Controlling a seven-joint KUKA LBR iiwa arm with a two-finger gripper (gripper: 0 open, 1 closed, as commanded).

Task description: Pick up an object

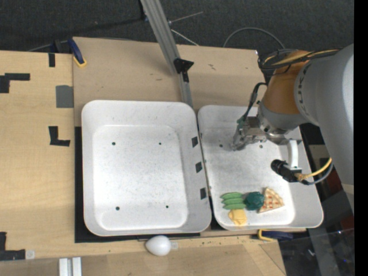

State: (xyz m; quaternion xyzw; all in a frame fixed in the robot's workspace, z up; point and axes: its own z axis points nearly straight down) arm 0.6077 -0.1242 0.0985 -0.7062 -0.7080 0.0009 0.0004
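1. Fingers (238, 141): low over the far part of the right bin (227, 174), tips close to bare floor. Can't tell from this angle whether open or closed. Nothing visible between them.
2. Nothing to grab right under there, so closing here likely means a fistful of air and a failed try.
3. Actual targets way off toward the near end of the same bin: green pieces (233, 198), a dark green lump (253, 199), a pizza slice toy (272, 200), a yellow bit (237, 215). All bunched up and touching, so easy to nudge one and scatter the rest, or pinch two and drop both.
4. Pizza slice lying flat and close to the bin's near-right wall, so probably slippery to get under, and risky for clipping the rim.
5. Black fitting with cable (286, 169) hanging off the arm over the bin. Could snag or sweep the pile on the way over.
6. White egg-shaped thing (158, 245) out on the worktop (34, 171), just near of the left bin (138, 165). Awkward to reach, and probably inclined to roll.
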